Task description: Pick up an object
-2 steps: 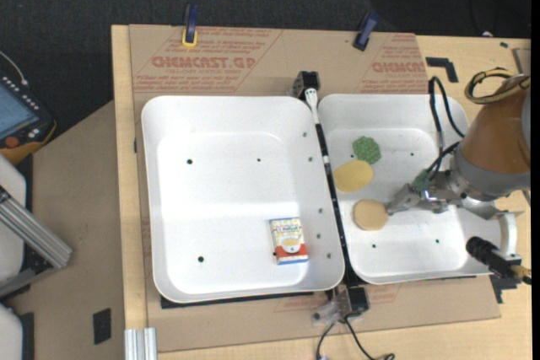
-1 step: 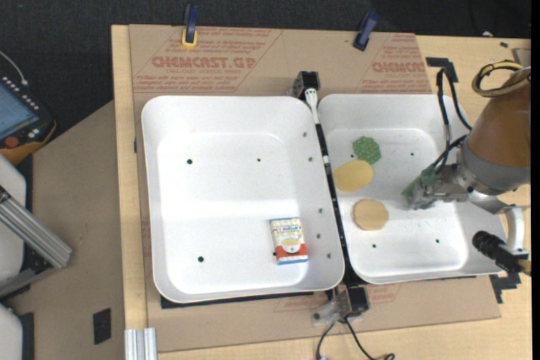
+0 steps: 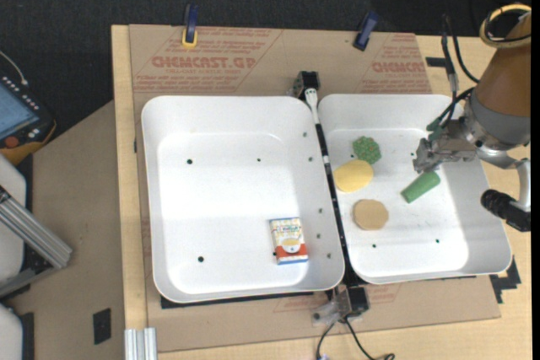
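Two white bins side by side on cardboard-topped surface [image 3: 253, 46]. Left bin [image 3: 211, 122]: small carton [image 3: 288, 241] w/ orange picture, lying near front-right corner, well apart from everything else. Right bin [image 3: 472, 253]: green knobbly piece [image 3: 366, 149] toward back-left, yellow lump [image 3: 353, 175] just in front of it, touching or nearly so; tan disc [image 3: 370, 215] nearer front, just beside yellow lump. Green cylinder [image 3: 420, 187] lying tilted in mid-right of bin, apart from the other three. Arm in from right, orange band above wrist; gripper [image 3: 430, 158] low over right bin, right above upper end of cylinder. Fingers dark, bunched over cylinder's end; can't tell if open or closed, or whether touching it. Blue clamp [image 3: 191, 26] at back-left edge of cardboard, another [image 3: 366, 29] at back-centre. Black clip [image 3: 305, 84] at back where bins meet.
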Motion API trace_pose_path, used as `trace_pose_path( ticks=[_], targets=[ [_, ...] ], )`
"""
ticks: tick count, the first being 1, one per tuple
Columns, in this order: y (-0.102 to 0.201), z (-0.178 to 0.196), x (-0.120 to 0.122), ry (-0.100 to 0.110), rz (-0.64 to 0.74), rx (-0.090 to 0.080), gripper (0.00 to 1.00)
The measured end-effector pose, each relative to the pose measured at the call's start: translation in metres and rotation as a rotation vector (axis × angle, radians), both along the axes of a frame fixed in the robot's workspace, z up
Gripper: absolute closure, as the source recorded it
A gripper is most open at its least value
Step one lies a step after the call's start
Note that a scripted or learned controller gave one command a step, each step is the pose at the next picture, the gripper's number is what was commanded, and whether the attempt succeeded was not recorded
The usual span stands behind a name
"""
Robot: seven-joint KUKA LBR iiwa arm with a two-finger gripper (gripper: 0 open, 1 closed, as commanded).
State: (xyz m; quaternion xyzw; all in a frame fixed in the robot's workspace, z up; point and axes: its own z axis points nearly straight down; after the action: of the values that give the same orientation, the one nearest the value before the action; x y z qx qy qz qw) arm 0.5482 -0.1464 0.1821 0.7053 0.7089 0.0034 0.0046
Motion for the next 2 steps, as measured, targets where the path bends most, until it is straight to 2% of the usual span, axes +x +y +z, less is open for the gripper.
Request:
trace_pose_path(
  ticks=[1,2],
  targets=[
    [0.107,0.122,-0.014,-0.003,0.007,0.006,1.00],
    [0.152,0.220,-0.039,-0.002,0.002,0.004,1.00]
  ],
)
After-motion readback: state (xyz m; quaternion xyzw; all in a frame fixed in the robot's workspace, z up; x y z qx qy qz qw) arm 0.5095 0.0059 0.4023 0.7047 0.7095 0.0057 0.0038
